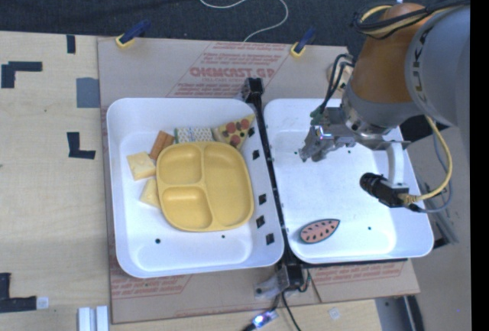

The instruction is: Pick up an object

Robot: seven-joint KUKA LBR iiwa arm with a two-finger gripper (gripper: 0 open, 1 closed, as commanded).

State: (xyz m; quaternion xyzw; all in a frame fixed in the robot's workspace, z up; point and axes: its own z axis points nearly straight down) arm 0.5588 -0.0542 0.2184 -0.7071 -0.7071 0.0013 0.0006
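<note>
We see the gripper low over the right bin, near that bin's far-left corner; we cannot tell how it is set, and nothing shows in its grasp. A pink leaf-shaped piece with dark dots lies flat near the right bin's near edge, well apart from the gripper. In the left bin, a yellow divided plate sits around the middle. Tan cracker-like pieces lie at the plate's left edge, and a small colourful clutter lies along its far edge.
</note>
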